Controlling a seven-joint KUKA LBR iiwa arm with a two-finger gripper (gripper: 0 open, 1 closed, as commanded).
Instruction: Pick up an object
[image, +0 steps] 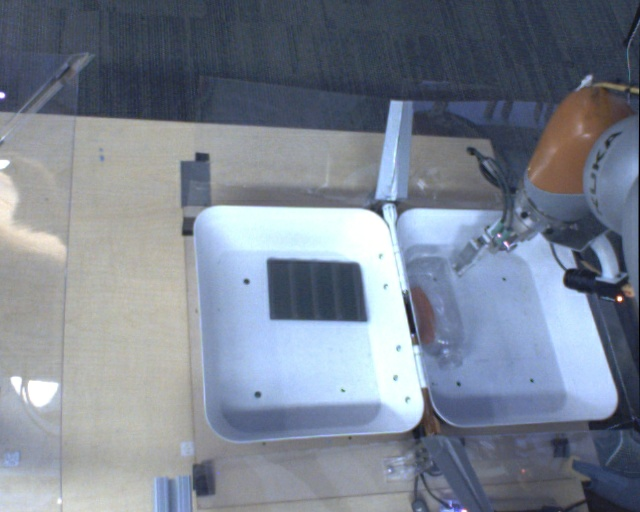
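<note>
Against the left wall of the right bin lies the thing we take to be our target: a clear plastic bottle, on its side, with a reddish-brown patch showing at its flank nearest that wall. We see the gripper poised above the bin's upper-middle floor, just beyond the bottle's upper end and apart from it. How it is set we cannot tell; the tip is too small and blurred to judge. Nothing sits in its grasp that we can make out.

We judge this to be the approach step, with the pick not yet made. The next move calls for a shift toward the bin's left wall and a descent over the bottle's body; the wall leaves little room on that side, and a clear, rounded bottle may roll or slip.

Left of the right bin, the left bin carries a dark ribbed rectangle. We can read no brand, label or writing anywhere.
</note>
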